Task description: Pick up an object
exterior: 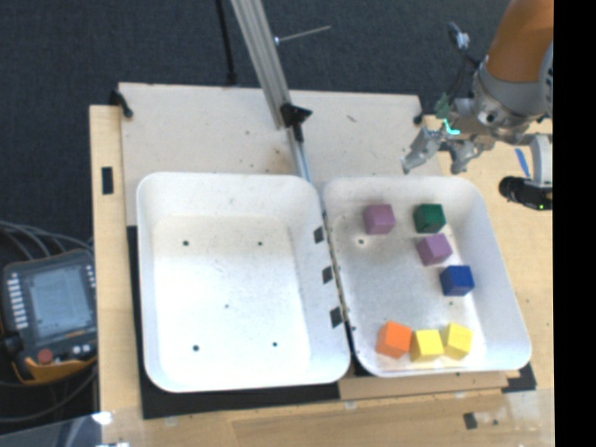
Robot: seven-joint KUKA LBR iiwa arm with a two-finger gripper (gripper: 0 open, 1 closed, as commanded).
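Both white bins, the left and the right, look like matt plastic, smooth but speckled with dark flecks, and the bench under them looks like pale wood with a flat, scuffed board on top. The slanted post is ribbed, shiny metal, the gripper is dull grey metal, and the cubes, such as the orange one, have a smooth matt finish
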